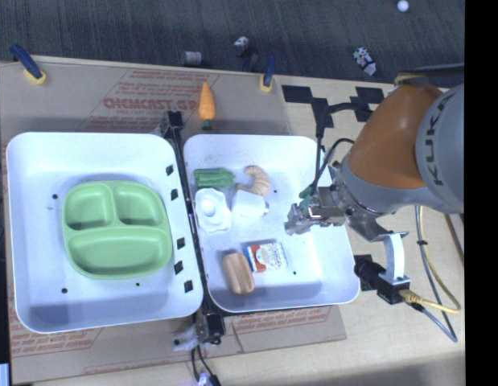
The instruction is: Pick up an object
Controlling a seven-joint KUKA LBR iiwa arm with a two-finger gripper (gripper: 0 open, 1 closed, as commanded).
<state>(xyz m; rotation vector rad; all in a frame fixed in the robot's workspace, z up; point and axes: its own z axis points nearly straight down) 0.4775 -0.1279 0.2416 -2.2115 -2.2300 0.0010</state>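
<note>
A single fixed camera looks down on the desk (257, 352) from above, at a slight slant, far enough back to take in both white bins whole: the left bin (27, 215) fills the left half of the frame, the right bin (329, 288) the centre. Dark floor (112, 14) runs along the top edge. The arm (405, 147) enters from the right side of the frame.

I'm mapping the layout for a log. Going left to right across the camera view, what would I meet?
Green divided plate → green object → hot dog bun → small snack packet → gripper.
</note>
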